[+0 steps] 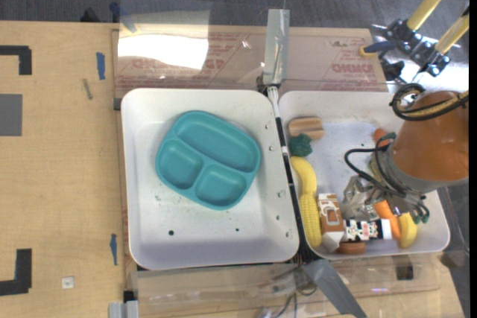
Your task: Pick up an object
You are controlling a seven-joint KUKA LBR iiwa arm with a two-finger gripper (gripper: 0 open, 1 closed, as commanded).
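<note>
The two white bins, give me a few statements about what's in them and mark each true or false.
1. The teal divided plate lies in the left bin. True.
2. The banana lies in the left bin. False: it lies in the right bin, along its left wall.
3. The arm is over the right bin. True.
4. The plate holds toy food. False: its compartments are bare.

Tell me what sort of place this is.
Most likely a robotics lab's bin-picking bench. Two white bins sit side by side; one holds a teal divided plate, the other toy food such as a corn cob, where the gripper reaches.
</note>
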